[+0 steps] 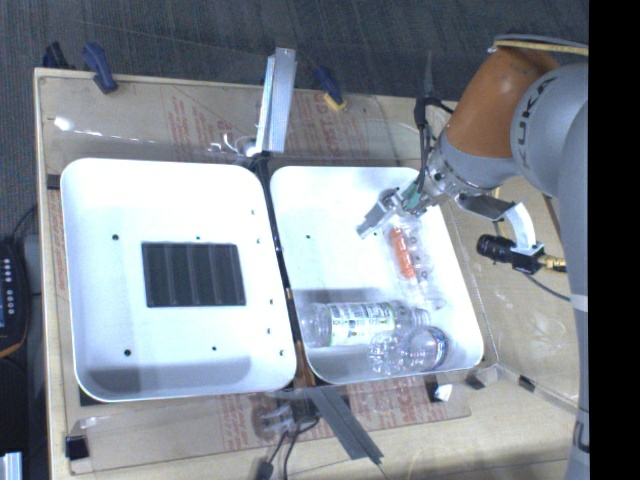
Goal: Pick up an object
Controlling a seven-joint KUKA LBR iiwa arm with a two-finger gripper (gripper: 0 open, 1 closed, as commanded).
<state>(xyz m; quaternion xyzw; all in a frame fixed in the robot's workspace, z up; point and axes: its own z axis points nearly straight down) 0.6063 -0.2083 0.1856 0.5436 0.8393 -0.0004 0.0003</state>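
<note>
Two clear bottles (pixel 372 330); one orange-labelled bottle (pixel 405 253)

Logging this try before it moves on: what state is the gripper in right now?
Gripper: over the right bin, just above the small orange-labelled bottle; open or shut cannot be told, and nothing is seen held.
</note>
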